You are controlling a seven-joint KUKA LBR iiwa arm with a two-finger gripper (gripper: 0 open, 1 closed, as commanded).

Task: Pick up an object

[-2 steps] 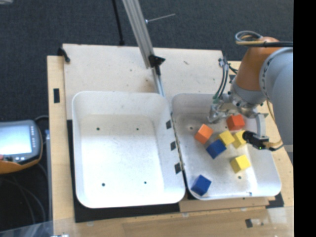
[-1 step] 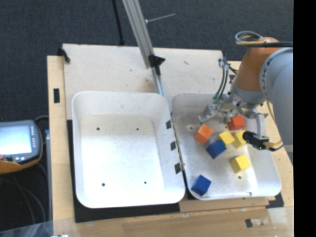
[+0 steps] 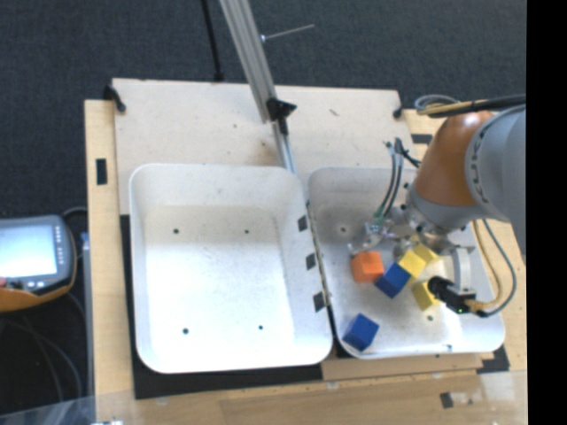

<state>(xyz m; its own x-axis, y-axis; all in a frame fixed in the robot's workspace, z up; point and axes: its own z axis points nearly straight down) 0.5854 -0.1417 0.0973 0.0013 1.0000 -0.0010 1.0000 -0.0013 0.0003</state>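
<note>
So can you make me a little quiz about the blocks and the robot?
1. True or false: the orange block lies in the right bin.
2. How many blue blocks can you see? A) one B) two C) four
3. Fill in: the lone blue block sits near the right bin's ______ edge, apart from the others.

Key: 1 true. 2 B: one beside the orange block, one alone. 3 front.
</note>
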